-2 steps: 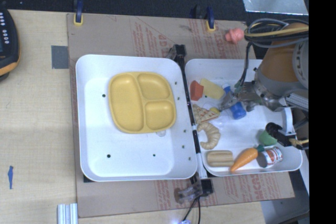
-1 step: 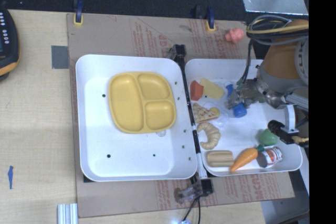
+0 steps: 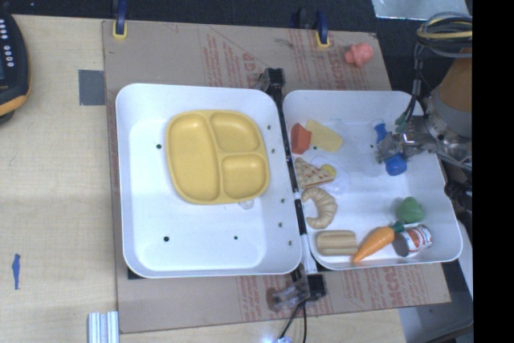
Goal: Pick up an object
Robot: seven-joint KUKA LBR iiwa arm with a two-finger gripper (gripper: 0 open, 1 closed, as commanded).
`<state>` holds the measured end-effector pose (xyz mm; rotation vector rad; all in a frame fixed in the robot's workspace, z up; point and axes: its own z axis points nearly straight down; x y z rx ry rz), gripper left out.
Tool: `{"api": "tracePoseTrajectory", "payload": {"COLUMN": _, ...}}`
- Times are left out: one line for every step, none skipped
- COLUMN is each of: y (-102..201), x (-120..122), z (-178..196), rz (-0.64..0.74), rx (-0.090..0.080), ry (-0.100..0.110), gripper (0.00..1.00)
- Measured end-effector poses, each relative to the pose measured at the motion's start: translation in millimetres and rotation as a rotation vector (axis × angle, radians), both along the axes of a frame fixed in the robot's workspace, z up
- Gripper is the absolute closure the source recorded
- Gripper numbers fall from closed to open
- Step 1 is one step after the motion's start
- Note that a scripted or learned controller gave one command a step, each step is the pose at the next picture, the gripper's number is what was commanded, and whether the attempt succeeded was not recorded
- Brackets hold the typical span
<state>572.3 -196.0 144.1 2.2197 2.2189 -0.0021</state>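
Observation:
My gripper hangs low over the right side of the right bin, with the arm coming in from the right edge. A small blue object lies just under and in front of the gripper, and another blue bit shows at its far side. I cannot tell whether they touch the gripper. Further left in the bin lie a red piece, a yellow wedge, a pizza slice and a croissant.
Along the right bin's near wall lie a hot dog, a carrot, a small can and a green piece. The left bin holds a yellow divided plate. A pink object lies outside on the cardboard.

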Motion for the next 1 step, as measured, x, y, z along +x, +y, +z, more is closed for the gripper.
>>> {"api": "tracePoseTrajectory", "payload": {"y": -7.7, "x": 38.3, "z": 67.2, "rz": 0.005, "rx": 0.0, "ry": -0.006, "gripper": 1.0}}
